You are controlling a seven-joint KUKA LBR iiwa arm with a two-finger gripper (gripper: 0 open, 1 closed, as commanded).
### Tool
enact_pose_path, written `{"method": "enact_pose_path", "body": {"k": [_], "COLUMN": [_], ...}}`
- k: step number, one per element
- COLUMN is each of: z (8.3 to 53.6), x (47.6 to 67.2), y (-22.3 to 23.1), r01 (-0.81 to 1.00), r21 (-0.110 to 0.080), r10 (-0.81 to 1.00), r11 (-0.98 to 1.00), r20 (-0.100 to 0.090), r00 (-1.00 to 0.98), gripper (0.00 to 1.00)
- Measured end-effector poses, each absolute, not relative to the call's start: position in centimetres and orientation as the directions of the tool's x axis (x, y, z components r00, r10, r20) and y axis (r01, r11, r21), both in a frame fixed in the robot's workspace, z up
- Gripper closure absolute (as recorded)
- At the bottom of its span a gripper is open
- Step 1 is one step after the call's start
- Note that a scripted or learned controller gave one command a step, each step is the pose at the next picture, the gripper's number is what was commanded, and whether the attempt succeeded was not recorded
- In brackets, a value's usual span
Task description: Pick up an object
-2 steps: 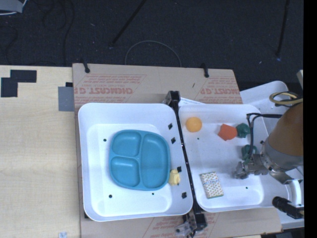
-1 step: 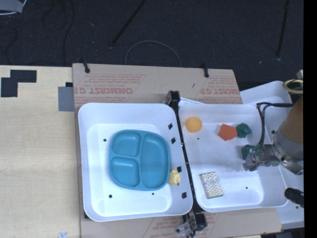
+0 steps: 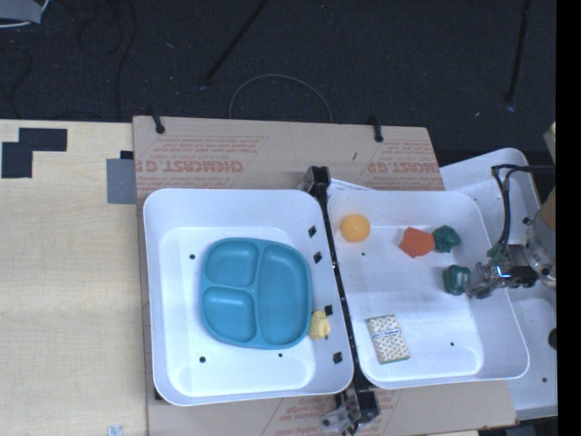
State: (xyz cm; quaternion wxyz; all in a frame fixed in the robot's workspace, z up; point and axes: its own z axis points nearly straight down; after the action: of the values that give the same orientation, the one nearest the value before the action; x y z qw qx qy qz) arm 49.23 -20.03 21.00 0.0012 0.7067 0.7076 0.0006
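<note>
Pincer [image 3: 474,281] at right bin's [image 3: 508,357] right edge, seemingly clenched on a teal object [image 3: 455,280] | object projected left of pincer, toward the bin's middle | red block [image 3: 417,242] and second teal piece [image 3: 446,238] lay just beyond it.

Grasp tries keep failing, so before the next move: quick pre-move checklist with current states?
1. Claw over the right bin, near its right wall: ok.
2. Target chosen: a green object sits right at the claw; whether it is between the fingers: cannot tell.
3. Finger opening: cannot tell.
4. Other candidates unobstructed: orange ball, red block, second green piece, patterned packet: ok.
5. Red block and second green piece close together, awkward for a clean single pick: not ok.
</note>
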Motion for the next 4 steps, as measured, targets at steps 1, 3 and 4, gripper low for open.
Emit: {"method": "enact_pose_path", "body": {"k": [1,3,4], "z": [25.5,24.7,24.8], "x": [48.7,49.4,50.0], "y": [-20.0,-9.0,-4.6], "r01": [1.0,1.0,1.0], "r21": [0.003,-0.004,-0.003], "r10": [1.0,1.0,1.0], "r11": [0.002,0.005,0.005], "r20": [-0.001,0.003,0.002], "r00": [-0.002,-0.005,-0.005], "gripper": [1.0,1.0,1.0]}}
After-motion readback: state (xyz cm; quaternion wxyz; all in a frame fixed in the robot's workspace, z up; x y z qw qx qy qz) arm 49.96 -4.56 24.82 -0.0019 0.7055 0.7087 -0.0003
